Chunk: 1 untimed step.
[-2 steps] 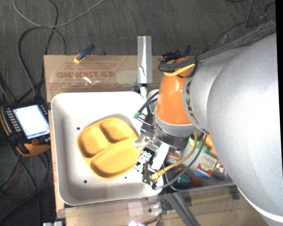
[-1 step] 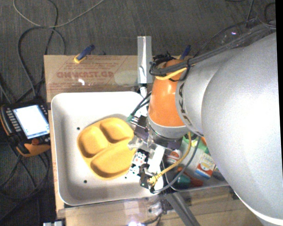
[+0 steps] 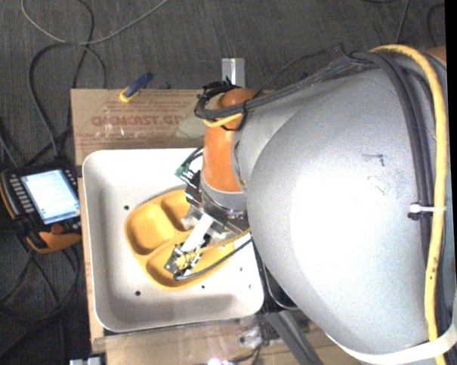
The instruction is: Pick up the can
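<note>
Where arm (image 3: 343, 203) looms, right bin hidden, can unseen.

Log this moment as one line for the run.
arm: reaching into white bin | pincer: low over yellow tray | can: not seen | grasp: unconfirmed

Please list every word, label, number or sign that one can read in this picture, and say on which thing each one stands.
Red printed word on the brown cardboard sheet behind the white bin: blurred; it cannot be read with certainty.
Lit screen of the handheld control pad on the floor: text too small to read.
No other readable text.
</note>
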Each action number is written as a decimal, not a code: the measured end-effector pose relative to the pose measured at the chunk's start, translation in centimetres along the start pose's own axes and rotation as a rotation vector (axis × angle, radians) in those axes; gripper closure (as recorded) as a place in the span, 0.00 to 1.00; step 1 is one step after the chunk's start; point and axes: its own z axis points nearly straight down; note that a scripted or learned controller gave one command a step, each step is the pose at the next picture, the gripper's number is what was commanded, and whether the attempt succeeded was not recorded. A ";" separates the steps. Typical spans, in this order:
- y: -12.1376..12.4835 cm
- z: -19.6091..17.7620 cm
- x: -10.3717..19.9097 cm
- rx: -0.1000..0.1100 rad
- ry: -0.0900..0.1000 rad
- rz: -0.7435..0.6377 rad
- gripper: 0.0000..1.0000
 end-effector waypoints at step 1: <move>-1.1 -1.2 5.8 -0.002 0.000 -0.015 1.00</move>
